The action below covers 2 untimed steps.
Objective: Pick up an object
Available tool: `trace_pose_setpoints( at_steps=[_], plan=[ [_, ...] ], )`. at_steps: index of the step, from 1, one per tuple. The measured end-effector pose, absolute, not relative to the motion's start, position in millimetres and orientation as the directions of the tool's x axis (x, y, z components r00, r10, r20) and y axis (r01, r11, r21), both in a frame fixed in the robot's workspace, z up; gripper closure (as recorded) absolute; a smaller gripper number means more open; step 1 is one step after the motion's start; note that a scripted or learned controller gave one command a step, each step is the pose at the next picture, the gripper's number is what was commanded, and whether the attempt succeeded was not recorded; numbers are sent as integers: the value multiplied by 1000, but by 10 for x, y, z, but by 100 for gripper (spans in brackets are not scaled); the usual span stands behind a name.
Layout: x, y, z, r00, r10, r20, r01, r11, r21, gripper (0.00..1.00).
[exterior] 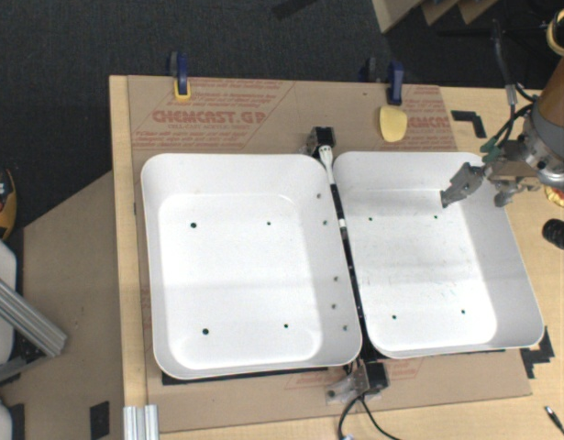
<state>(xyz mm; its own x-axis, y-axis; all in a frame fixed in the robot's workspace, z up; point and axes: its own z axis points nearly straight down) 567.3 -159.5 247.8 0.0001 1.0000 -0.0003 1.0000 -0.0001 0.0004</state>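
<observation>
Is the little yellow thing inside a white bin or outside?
Outside. The small yellow rounded piece lies on the brown board, beyond the back rim of the right shallow white bin.

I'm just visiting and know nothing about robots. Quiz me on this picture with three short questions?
1. True or false: the gripper is above the right bin.
2. What holds the board's far edge: A) blue clamps, B) tape, C) bricks?
3. Fill in: the yellow piece lies on the ____, beyond the bins.

Key: 1 true; 2 A; 3 board.
</observation>
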Motion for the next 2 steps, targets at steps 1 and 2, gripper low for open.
trace_pose_setpoints(
  at_steps=[1,2],
  plan=[
    [5680,-1596,2589,0,1000,-2,1000,0,4,100],
    [6060,-1211,3940,-7,1000,-4,1000,7,20,100]
  ],
)
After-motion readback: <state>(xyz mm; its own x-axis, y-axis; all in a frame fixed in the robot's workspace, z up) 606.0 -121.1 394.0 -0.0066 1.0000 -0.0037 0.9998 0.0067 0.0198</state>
